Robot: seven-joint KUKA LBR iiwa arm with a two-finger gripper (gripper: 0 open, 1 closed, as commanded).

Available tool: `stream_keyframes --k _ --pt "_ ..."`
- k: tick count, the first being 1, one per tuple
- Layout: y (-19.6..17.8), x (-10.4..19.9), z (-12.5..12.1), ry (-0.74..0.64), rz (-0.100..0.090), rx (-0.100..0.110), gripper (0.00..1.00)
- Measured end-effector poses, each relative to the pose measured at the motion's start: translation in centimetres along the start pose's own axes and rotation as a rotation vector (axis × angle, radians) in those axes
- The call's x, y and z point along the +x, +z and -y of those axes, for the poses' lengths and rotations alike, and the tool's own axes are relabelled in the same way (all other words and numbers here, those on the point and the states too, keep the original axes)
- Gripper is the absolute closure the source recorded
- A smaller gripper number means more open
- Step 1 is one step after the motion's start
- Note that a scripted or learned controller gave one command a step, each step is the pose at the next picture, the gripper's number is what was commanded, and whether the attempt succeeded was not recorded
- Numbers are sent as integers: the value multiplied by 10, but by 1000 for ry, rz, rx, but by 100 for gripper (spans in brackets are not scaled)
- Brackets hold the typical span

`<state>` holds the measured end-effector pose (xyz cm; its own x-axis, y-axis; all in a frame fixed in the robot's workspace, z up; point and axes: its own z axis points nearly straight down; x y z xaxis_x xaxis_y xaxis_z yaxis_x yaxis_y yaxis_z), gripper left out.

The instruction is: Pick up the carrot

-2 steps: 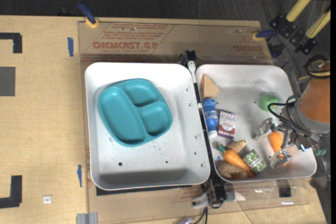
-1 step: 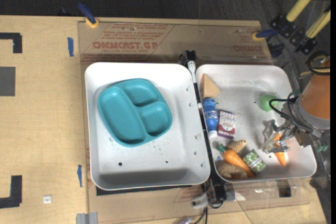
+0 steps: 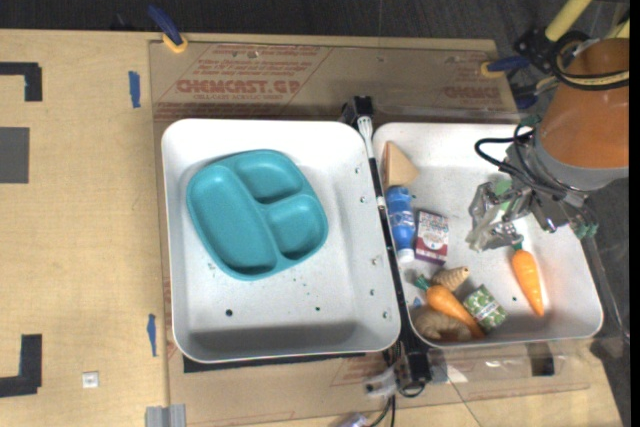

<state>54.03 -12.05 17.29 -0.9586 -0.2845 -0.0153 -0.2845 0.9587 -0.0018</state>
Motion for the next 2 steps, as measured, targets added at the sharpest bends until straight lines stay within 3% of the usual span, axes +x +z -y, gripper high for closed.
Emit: stream_keyframes --k 1,2 --pt "3 3 2 5 -7 -1 0" --pt "78 53 62 24 -5 2 0"
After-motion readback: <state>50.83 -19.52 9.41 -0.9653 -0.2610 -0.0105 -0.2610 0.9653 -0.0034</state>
